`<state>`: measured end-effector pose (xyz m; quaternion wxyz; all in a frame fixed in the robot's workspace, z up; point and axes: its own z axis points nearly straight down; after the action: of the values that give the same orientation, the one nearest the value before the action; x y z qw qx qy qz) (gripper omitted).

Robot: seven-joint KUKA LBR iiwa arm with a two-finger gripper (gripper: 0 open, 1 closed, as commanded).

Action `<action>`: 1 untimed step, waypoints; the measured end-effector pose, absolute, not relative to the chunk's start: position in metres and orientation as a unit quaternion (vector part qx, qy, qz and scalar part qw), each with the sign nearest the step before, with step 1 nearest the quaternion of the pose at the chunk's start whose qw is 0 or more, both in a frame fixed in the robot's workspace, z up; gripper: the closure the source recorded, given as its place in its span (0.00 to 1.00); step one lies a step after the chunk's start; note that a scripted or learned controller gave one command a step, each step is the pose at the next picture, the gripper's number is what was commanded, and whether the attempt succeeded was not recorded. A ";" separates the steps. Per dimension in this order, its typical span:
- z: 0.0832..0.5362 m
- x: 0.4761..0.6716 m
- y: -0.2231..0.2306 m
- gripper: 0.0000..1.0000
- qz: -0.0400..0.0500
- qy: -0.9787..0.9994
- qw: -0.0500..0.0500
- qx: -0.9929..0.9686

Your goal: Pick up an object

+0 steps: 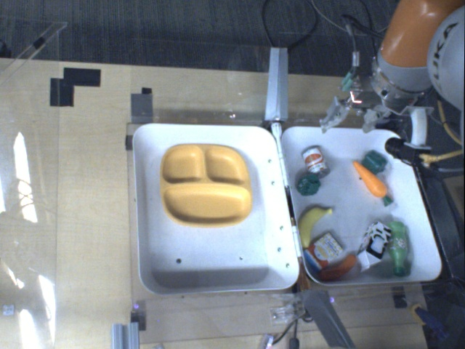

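At the near edge of the right bin [429,267], a red item [336,267] lies against the rim, with a small printed packet [328,246] touching it just behind. Beside them to the right sit a black-and-white carton [376,240] and a green bottle [399,249], the two touching. A banana [312,222] rests close to the wall between the bins. Farther back, a dark green piece [309,186] lies near that wall, a carrot [371,179] slants across the right half, and a small can [314,159] stands tilted toward the back. A teal block [375,161] sits near the far right corner. In the left bin [145,253], a yellow divided tray [206,183] lies face up, toward the back. Beyond the right bin's far rim, the arm's hand [349,116] hangs over the table [73,195], its two fingers spread apart with nothing between them, well apart from every object. The orange band [409,20] shows above it, at upper right.
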<state>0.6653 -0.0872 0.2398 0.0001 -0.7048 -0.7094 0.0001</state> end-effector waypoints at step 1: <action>0.164 0.639 -0.159 0.00 0.000 -0.730 0.000 -0.683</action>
<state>0.6389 -0.1591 0.1643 0.0002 -0.6833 -0.7302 0.0005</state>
